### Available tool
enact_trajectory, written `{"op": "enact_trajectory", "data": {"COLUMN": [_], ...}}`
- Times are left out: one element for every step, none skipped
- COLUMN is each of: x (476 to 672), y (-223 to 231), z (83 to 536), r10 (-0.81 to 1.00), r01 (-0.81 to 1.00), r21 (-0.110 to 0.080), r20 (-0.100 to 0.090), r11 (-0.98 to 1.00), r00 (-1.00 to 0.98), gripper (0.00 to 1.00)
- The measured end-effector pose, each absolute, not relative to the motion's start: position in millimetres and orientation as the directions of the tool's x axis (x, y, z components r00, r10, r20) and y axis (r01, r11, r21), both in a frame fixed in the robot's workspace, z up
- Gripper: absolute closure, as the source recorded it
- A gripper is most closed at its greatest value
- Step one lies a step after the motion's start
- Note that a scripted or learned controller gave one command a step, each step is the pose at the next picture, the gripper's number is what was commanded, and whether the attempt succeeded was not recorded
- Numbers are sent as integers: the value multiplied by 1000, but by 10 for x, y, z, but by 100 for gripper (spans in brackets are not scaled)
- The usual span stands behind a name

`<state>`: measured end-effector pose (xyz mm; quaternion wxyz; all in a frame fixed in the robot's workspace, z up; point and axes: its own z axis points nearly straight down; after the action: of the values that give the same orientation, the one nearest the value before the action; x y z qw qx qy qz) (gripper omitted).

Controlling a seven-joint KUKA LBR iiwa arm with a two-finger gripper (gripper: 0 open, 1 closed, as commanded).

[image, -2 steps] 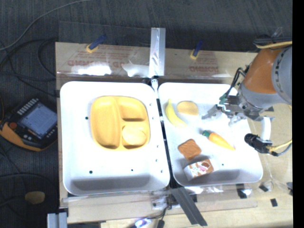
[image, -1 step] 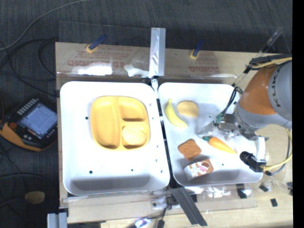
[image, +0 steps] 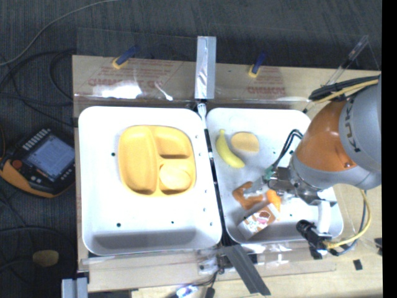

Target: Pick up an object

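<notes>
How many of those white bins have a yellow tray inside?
1. The yellow divided tray lies in the left bin. The right bin holds a banana, a bun-like piece and other small items; the arm may hide more.

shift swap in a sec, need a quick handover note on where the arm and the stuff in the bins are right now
Gripper: low in the right bin, over the orange item; the arm blocks the view of a grasp, so none is confirmed.
Right bin: banana and bun at the back, orange item mid-bin, small packet near the front wall.
Left bin: yellow tray, untouched.
Done: arm is down among the objects.
Left: nothing is visibly lifted yet; confirm a grasp and raise one object.
</notes>
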<state>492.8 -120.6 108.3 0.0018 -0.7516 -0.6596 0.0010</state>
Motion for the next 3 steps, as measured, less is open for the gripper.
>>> {"op": "enact_trajectory", "data": {"x": [4925, 5472, 5471], "y": [-1198, -508, -510], "z": [1161, 1827, 1826], "r10": [992, 1000, 1000], "r01": [992, 1000, 1000], "r21": [-7, -3, -3], "r20": [3, 0, -1], "r11": [-130, -21, -21], "r00": [130, 21, 21], "gripper": [100, 100, 0]}}
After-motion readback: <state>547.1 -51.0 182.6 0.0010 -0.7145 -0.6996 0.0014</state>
